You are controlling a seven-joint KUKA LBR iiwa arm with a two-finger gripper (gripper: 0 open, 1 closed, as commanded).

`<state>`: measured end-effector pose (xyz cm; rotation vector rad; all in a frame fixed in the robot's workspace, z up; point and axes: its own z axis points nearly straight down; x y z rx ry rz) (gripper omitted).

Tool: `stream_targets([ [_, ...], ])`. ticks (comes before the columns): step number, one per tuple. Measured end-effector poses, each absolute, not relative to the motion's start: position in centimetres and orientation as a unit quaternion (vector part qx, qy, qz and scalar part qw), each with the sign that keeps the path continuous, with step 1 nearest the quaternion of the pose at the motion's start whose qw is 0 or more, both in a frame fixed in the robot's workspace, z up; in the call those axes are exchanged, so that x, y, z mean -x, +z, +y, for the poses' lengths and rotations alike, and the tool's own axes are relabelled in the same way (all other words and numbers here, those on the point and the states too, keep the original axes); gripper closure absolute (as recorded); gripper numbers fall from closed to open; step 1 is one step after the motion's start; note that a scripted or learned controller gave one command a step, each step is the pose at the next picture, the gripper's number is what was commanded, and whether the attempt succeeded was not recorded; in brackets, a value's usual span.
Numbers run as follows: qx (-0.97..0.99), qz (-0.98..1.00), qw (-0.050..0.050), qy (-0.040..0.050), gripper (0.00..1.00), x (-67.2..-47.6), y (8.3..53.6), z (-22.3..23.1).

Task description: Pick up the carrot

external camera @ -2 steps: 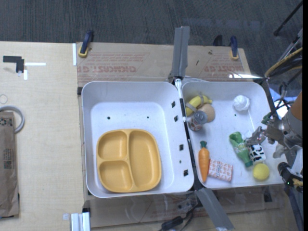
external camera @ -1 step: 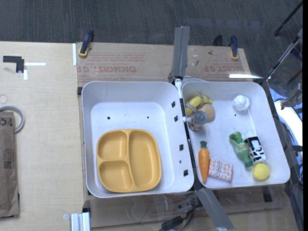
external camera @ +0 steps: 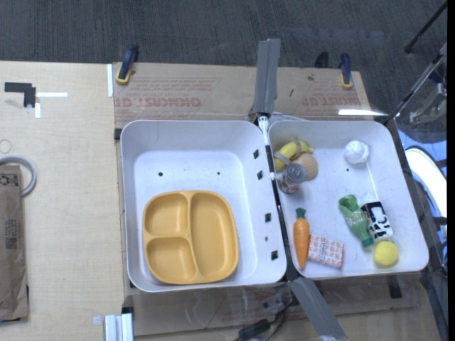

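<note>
The carrot, orange with a small green top, lies lengthwise near the front left of the right bin, close to the divider between the bins. Its green end points toward the back. A pink wrapped packet touches or nearly touches its right side.
The right bin also holds a yellow banana and brownish round item, a white object, a green item beside a black-and-white packet and a yellow lemon. The left bin holds a yellow divided plate.
</note>
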<state>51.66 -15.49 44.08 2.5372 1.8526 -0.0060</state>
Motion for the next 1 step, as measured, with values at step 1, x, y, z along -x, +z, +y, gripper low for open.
stream_targets([
  [1, -0.786, 0.619, -0.001, -0.0020, 0.00, -47.81, 44.08, -21.47],
])
